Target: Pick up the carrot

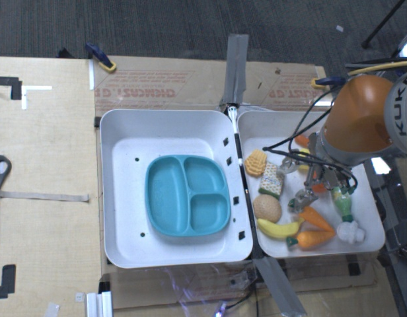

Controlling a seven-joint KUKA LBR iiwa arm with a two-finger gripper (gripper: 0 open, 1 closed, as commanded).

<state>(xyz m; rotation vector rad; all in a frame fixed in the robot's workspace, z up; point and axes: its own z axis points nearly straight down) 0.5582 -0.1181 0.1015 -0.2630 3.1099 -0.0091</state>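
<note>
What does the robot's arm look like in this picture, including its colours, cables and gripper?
The arm enters from the right: a rounded orange band above the wrist and a grey shell bearing dark letters at the edge. Thin black cables loop around the wrist. Below it sits a slim metallic gripper of silver and dark parts.

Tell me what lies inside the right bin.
The right bin holds a banana, carrot, waffle, round bread roll and green bottle. The arm covers the bin's back part.
</note>
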